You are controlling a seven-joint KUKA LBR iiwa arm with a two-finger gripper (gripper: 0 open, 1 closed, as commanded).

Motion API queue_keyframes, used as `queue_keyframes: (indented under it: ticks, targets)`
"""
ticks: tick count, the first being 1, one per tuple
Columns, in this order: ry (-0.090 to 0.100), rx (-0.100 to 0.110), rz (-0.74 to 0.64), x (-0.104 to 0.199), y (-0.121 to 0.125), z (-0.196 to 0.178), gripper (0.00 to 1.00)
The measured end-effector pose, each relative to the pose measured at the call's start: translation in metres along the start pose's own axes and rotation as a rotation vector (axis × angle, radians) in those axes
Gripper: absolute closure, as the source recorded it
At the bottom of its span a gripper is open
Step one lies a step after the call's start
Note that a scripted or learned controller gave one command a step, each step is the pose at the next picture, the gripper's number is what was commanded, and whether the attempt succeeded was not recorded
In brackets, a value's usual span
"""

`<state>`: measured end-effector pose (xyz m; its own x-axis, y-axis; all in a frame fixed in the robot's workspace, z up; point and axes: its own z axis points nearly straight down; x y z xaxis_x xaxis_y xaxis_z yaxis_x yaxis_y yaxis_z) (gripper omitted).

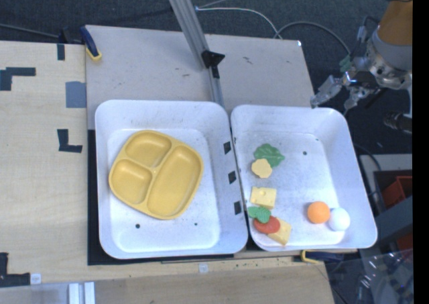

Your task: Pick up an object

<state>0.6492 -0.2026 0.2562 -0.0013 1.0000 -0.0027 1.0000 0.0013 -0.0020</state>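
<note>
open gripper point(340, 92) beyond right bin point(348, 136), well apart from orange ball point(318, 212)

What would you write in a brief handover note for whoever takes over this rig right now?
Gripper: empty, open, above the right white bin's far right corner.
Right bin: green leafy toy, small yellow piece, yellow cheese block, red-and-green vegetable toy on a yellow wedge, orange ball, white ball.
Left white bin: yellow divided plastic tray.
Done: nothing picked.
Left: descend, grasp one object.

Your arm point(395, 24) (grey, orange-banded) enters at the upper right, wrist angled down-left, with your gripper point(338, 92) spread open beyond the bench's far right corner.
</note>
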Motion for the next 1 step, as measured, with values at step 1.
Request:
queue_keyframes:
  ticks: [1]
  targets:
    - [0.002,0.007,-0.001,-0.0067,0.0305,0.1007,0.0]
